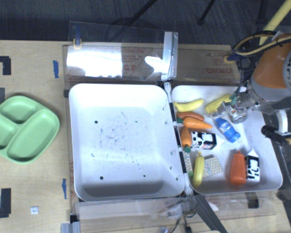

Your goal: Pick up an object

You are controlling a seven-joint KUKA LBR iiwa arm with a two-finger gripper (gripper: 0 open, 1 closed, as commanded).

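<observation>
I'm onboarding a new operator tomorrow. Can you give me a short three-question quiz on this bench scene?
1. True or false: the green divided plate sits inside the left bin.
2. Which bin holds the blue bottle? A) left B) right
3. Fill in: the pincer hovers over the ____ part of the right bin.

Key: 1. False, it lies on the bench left of both bins. 2. B. 3. Far (upper), near the yellow banana.
</observation>
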